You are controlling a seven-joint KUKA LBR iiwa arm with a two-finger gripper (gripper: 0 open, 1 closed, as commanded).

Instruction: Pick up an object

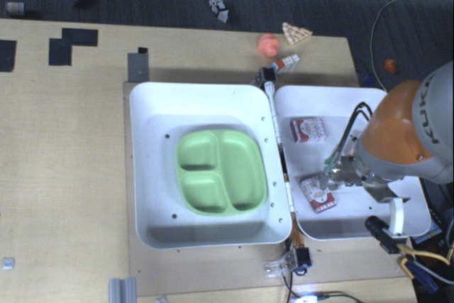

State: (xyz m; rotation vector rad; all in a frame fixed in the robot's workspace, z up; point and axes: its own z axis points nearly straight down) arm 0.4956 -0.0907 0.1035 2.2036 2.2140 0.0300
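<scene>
The claw (330, 178) hangs low in the right bin (418, 220), its tip at the upper edge of a red-and-white packet (318, 194) that lies flat on the bin floor. Whether the claw is wide, narrow or closed on anything cannot be told; the wrist hides it from above.

That packet sits at about seven o'clock from the claw, touching or nearly so. A second packet (308, 129) lies well apart at eleven o'clock, near the bin's far wall. At nine o'clock, past the divider, the left bin (142, 174) holds a green tray (221, 170) with three wells.

Risks, as I judge them: the packet is thin and flat, so a close from this spot may catch only its edge and let it slip out on the lift, or push it toward the wall at six o'clock. Pressing down could also scrape the floor. The cable (352, 125) looping at one o'clock might snag if the arm turns.
</scene>
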